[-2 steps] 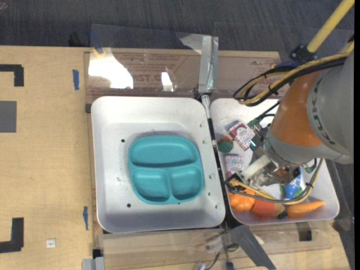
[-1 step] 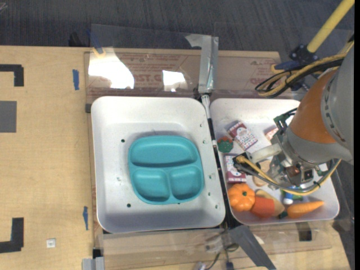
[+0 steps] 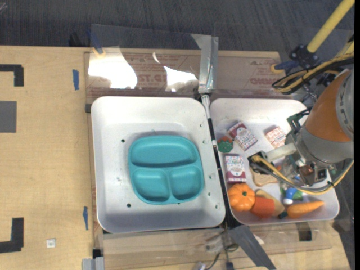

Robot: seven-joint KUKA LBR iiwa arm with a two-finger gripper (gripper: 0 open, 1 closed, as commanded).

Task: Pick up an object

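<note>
Just below the fingers (image 3: 296, 176), toward the near wall of the right bin (image 3: 253, 108), sits a small blue-and-white piece (image 3: 289, 194). The carrot (image 3: 304, 208) lies just past it, long axis across the view, thin end pointing up-right. The pumpkin (image 3: 242, 197) and a red piece (image 3: 264, 206) are further off, on the side toward the other bin. Wrist and cables cover the fingers, so can't tell if they're open or closed. The blue-and-white piece looks like the nearest candidate.
</note>
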